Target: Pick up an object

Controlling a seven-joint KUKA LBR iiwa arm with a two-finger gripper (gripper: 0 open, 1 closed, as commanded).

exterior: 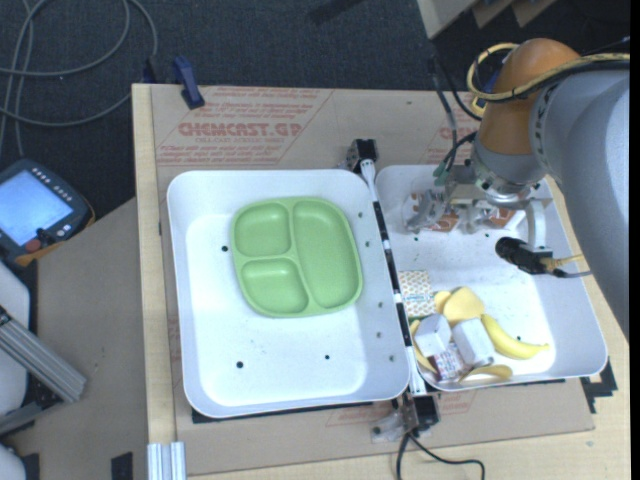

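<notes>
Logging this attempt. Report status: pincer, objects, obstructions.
Pincer low over right bin's far end. Bananas, small cartons piled at near end. Green tray in left bin.

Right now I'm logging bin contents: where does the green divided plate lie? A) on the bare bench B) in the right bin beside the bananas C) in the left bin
C: the green divided plate lies flat in the left bin, apart from the bananas in the right bin.

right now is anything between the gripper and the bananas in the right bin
Nothing visible blocks it. The gripper is at the far end of the right bin; the bananas lie at the near end, bare floor between.
</notes>
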